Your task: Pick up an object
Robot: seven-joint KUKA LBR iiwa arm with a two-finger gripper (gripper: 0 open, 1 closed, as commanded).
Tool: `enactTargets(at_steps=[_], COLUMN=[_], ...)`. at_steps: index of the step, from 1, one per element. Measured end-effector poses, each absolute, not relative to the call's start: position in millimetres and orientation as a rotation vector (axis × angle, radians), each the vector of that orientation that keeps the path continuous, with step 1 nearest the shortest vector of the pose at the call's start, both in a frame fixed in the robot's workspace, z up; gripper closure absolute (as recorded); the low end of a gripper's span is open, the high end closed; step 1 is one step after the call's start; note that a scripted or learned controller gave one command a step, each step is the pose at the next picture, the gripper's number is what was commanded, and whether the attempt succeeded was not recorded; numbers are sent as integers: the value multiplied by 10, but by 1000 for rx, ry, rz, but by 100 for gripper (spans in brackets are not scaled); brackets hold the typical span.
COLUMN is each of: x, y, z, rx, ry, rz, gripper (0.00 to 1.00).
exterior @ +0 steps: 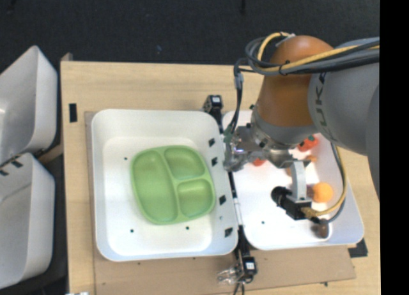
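Note:
My gripper [243, 154] hangs low over the left part of the right bin [275, 233], close to the wall between the two bins; the big orange wrist above hides most of it. An orange ball [323, 191] lies at the right bin's right side. Small red-orange pieces peek out from under the wrist, one [258, 160] beside the gripper and another [310, 140] further right. A small brown thing [321, 228] sits near the bin's front right corner. In the left bin [115, 236] lies a green divided plate [172, 184].
The arm and its cables cover the back half of the right bin. White containers [22, 102] stand off the bench to the left. The wooden bench edge [160, 70] runs behind both bins.

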State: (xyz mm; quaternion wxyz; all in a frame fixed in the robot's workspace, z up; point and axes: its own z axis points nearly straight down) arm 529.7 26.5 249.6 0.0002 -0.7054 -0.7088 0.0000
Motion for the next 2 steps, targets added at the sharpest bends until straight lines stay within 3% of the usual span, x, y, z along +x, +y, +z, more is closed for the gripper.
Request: enactTargets(at_steps=[1,2], x=[5267,5268], y=[841,825], z=[2503,2503], rx=[-2216,-2219], ry=[-2228,-2224], rz=[-2,-2], gripper=[100,0])
